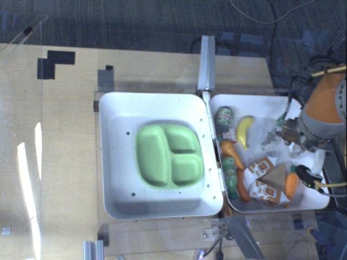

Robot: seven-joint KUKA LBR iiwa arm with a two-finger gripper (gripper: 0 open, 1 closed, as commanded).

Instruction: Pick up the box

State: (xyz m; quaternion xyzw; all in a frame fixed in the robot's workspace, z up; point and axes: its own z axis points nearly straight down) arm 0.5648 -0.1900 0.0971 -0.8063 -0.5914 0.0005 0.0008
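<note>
box (267, 180) lies low in the right bin (320, 202), crowded by a carrot (291, 186) and banana (244, 130), so access looks tight. beyond it the gripper (286, 134) hovers, holding nothing; left bin (114, 145) carries a green tray (169, 155).

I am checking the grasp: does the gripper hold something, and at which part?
It cannot be told. The gripper is above the right bin, apart from the box.

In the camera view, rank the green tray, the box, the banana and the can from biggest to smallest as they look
1. green tray
2. box
3. banana and can: they look about alike, too close to rank.
</note>
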